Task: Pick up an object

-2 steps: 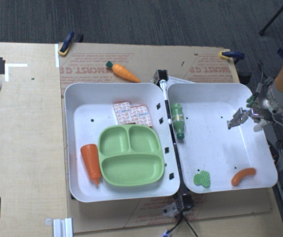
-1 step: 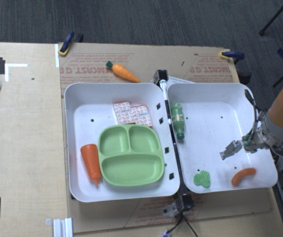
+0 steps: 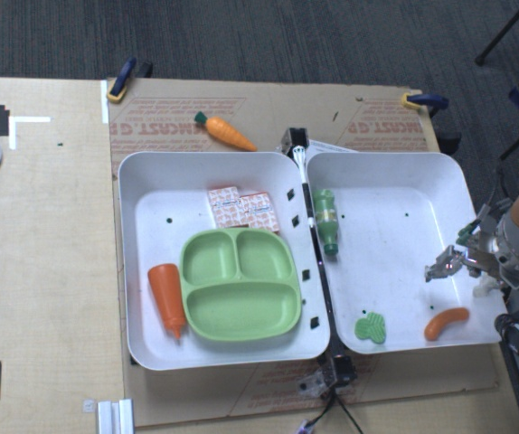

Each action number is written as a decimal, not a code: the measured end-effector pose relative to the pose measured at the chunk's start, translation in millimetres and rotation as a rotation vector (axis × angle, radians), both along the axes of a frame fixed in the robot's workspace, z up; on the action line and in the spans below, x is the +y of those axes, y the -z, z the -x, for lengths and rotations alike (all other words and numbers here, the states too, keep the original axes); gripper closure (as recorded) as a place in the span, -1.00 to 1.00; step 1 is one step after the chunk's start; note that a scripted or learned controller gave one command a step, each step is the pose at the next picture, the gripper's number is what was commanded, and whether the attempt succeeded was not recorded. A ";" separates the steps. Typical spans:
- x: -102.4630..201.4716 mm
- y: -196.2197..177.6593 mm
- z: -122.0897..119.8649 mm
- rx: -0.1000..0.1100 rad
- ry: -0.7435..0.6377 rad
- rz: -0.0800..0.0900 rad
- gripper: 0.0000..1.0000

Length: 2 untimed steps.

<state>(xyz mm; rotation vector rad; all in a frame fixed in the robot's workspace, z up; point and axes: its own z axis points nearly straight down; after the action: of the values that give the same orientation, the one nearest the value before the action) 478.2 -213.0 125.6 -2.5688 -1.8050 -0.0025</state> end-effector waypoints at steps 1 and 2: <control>-1.0 -9.6 -0.7 -0.001 0.001 0.002 1.00; 5.9 -60.4 -13.7 -0.002 -0.268 0.005 1.00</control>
<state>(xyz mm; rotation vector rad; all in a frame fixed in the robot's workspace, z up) 491.9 -207.1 186.0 -2.3083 -2.1347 -0.0004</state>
